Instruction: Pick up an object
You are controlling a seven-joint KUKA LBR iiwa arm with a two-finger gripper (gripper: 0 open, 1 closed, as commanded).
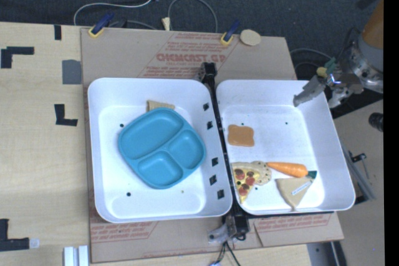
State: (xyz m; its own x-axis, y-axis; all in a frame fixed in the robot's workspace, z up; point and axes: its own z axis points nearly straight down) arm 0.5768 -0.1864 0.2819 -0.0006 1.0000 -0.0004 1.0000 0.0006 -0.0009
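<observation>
The right bin (324, 128) holds a brown toast slice (240, 135), a pizza slice (248, 175), an orange carrot (288, 168) and a pale cheese wedge (293, 190). The gripper (312, 93) hangs over the bin's upper right corner, well away from all of them. Its fingers (307, 96) point down and left and nothing shows between them.
The left bin (103, 134) holds a blue divided plate (162, 147) with a tan piece (159, 106) sticking out behind it. Black clips (211, 128) run along the divider between the bins. A round beige disc (250, 37) lies on the cardboard behind the bins.
</observation>
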